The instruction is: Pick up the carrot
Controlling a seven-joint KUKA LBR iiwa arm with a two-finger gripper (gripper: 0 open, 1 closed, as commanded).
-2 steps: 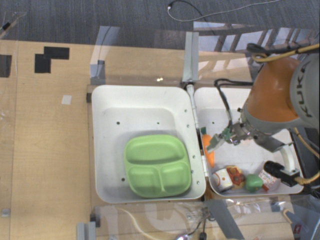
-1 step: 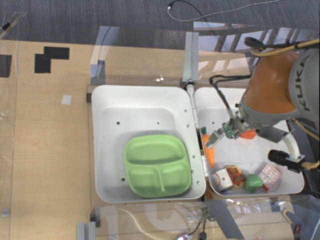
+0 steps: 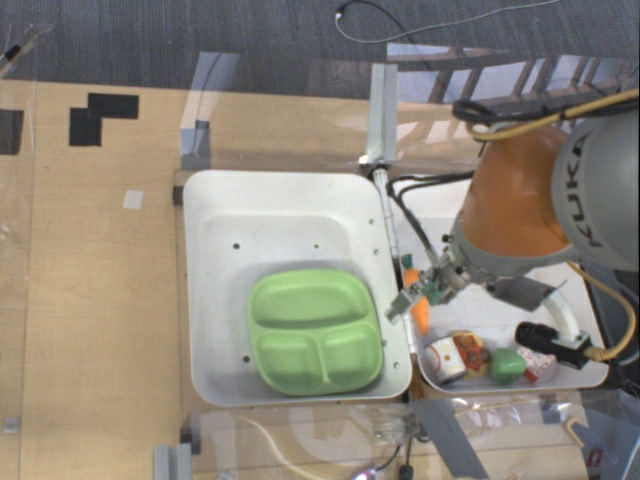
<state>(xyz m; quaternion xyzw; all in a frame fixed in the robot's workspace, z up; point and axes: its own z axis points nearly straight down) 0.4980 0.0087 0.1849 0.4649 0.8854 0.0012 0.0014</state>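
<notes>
Carrot (image 3: 421, 314) half hidden under gripper (image 3: 415, 298), tight vs right bin's (image 3: 590, 376) left wall. Grip state: can't tell. Green plate (image 3: 315, 330) in left bin (image 3: 215, 268).

Gripper (image 3: 420, 293) low over right bin (image 3: 590, 376), left wall. Carrot (image 3: 421, 315) directly beneath it, touching. Green tray (image 3: 315, 330) left of gripper.

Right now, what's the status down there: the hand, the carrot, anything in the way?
Hand low at right bin's left edge. Carrot directly beneath it, grasp unconfirmed. Small toys crowd beside the carrot.
</notes>
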